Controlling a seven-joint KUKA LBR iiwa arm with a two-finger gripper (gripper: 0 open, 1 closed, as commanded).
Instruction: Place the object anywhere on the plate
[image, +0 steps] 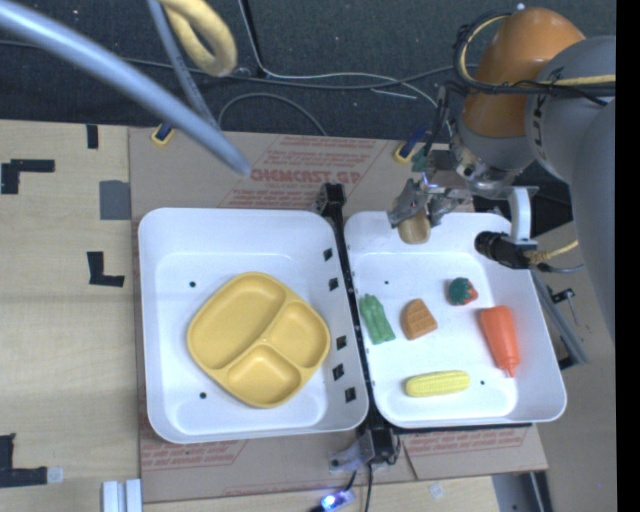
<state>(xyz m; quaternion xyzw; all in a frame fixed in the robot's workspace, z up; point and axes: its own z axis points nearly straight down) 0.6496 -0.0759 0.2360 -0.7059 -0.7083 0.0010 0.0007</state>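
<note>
2 white bins sat abreast; the gripper (415, 212) at the right bin's (530, 405) 11 o'clock perhaps clenched a tan object (413, 230); yellow plate (258, 338) at 9 o'clock

A small tan object (413, 228) sits between the fingers of the gripper (415, 212), above the right bin's 11 o'clock corner. The yellow plate (258, 340) (three compartments, rounded corners) lies flat in the left bin, well apart at the object's 8 o'clock.
</note>
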